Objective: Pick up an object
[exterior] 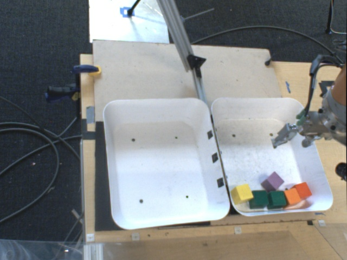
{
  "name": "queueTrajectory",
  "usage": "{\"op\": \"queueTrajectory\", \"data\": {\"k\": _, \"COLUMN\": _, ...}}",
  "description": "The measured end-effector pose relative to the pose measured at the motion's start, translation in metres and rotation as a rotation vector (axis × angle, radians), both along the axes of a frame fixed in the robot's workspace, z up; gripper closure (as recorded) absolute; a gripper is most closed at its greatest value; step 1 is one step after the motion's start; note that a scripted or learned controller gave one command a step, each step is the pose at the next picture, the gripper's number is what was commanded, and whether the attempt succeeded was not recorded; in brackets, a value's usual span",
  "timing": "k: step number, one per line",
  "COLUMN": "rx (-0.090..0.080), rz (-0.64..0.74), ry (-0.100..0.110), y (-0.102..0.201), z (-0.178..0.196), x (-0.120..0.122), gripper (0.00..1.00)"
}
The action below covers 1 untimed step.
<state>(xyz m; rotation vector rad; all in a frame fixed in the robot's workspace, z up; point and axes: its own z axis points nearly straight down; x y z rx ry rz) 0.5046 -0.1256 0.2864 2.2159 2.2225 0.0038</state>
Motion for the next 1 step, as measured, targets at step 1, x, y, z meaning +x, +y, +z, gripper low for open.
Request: {"op": "queueTrajectory", "data": {"k": 1, "rx": 0.001, "rz": 0.007, "ry": -0.003, "y": 0.0396, "z": 0.0272, "x": -0.0056, "gripper": 0.0}}
